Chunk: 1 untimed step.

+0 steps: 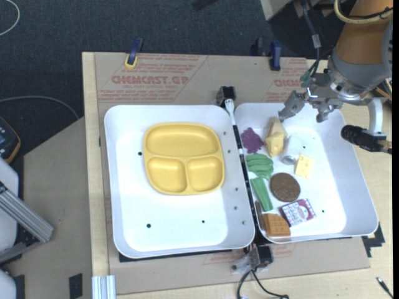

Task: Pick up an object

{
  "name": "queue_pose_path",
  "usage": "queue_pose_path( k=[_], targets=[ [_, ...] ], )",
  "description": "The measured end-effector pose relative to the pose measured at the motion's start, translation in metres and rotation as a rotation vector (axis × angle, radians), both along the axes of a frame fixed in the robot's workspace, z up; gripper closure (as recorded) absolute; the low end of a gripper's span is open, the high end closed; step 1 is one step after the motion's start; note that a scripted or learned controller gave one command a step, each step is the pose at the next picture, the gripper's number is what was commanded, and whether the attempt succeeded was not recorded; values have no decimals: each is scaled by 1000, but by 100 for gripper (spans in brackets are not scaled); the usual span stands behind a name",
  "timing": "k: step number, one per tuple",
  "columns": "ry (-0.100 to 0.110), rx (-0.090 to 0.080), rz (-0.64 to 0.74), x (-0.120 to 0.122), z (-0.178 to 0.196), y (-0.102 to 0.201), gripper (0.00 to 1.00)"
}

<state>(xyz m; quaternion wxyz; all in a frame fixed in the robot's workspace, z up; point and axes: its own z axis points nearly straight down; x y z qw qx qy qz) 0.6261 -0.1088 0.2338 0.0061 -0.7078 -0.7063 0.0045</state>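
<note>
reaching in from the right, arm (365, 30) angled down, fingers (292, 109) spread empty above the right bin (349, 185)

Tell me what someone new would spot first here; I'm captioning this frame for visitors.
The yellow divided tray stands out most, lying alone in the left bin. Next comes the jumble in the right bin: a green toy, a brown disc, a purple piece and a small yellow block. Above that bin's far end hangs the gripper, jaws apart, holding nothing.
</note>
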Motion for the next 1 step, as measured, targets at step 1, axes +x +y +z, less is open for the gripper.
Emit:
queue_pose_path(
  k=[1],
  targets=[
    [-14,-1,2,2,8,0,0]
  ],
)
